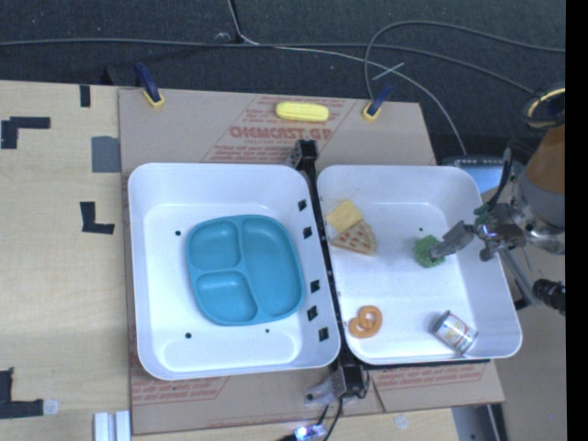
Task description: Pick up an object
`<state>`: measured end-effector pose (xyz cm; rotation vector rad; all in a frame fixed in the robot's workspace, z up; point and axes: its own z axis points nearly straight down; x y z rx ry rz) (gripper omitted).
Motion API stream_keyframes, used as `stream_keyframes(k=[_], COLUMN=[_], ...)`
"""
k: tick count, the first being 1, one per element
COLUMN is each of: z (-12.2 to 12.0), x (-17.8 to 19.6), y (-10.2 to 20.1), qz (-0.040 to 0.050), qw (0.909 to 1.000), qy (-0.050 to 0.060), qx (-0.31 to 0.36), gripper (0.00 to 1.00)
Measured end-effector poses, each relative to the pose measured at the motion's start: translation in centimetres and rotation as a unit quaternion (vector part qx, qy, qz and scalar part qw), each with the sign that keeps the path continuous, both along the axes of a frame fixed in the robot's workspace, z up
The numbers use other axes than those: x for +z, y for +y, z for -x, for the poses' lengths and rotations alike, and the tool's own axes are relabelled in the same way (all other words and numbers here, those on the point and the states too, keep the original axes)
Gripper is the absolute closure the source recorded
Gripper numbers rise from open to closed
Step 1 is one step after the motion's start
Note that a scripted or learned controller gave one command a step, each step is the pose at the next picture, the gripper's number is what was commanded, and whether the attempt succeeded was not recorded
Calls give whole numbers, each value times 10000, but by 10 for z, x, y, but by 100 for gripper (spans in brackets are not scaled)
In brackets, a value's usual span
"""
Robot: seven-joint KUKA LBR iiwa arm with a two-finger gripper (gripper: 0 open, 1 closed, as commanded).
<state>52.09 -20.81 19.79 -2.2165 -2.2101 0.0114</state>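
Observation:
The right bin [404, 184] holds a small green leafy piece [425, 252], a yellow block [344, 215], a tan wedge [356, 239], an orange ring [366, 322] and a silver can [454, 331]. My gripper [446, 244] reaches in over the bin's right wall, and its tip lies right against the green piece's right side. Nothing is visibly lifted. The arm's wrist sits just outside the bin at the right.
The left bin [152, 246] bears a blue divided plate [245, 269]. A yellow oblong object [301, 111] lies on the cardboard behind the bins, between two clamps. Cables run across the dark floor at the back.

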Motion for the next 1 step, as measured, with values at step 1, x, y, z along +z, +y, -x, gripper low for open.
stream_keyframes(k=[1], z=[-3], x=[6], y=[0], qz=[15], qw=[10000], qy=[-58], qx=[18], gripper=[0])
